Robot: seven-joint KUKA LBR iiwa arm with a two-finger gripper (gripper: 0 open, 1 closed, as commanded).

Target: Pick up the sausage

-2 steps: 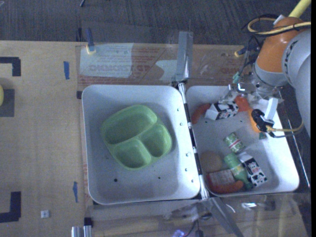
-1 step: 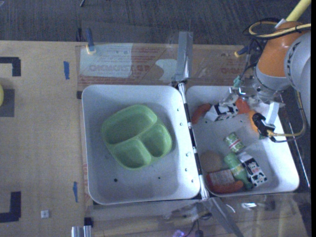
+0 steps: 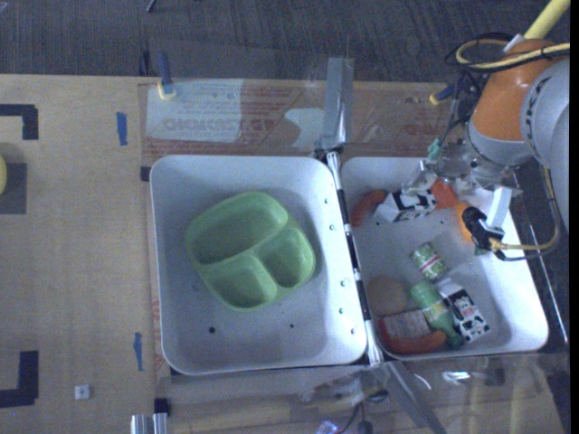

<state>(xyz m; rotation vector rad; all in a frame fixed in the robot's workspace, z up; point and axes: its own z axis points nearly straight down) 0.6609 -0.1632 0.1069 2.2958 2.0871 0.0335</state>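
Though my gripper (image 3: pixel 432 174) hangs at the upper right of the frame, over the back of the right bin (image 3: pixel 529 328), I cannot tell how it is set, since the wrist hides it from above. What I take for the sausage (image 3: pixel 414 329) lies at the lower right of the frame, in the bin's near left corner, a reddish-brown log lying roughly level, touching a green bottle (image 3: pixel 432 302) on its right and just below a round tan piece (image 3: pixel 389 292). A black-and-white carton (image 3: pixel 469 315) sits just beside the bottle. I judge the sausage light, rounded and likely smooth, so it may roll or slip; I would close across its middle, away from the bottle. The left bin (image 3: pixel 172 287) holds a green divided tray (image 3: pixel 249 250).
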